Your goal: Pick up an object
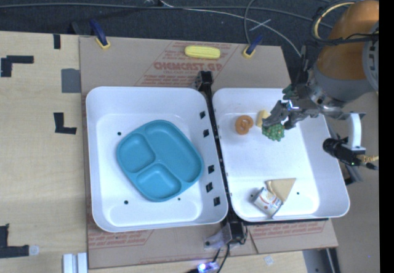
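fingers (277, 119) low over green broccoli (274, 132) near right bin's (332, 201) far wall, grip state unclear, bin middle open

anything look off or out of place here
One thing: a yellow banana-like piece lies on the cardboard behind the bins, outside both. In the right bin, a small can lies tipped on its side against a tan wedge. Nothing looks spilled or broken.
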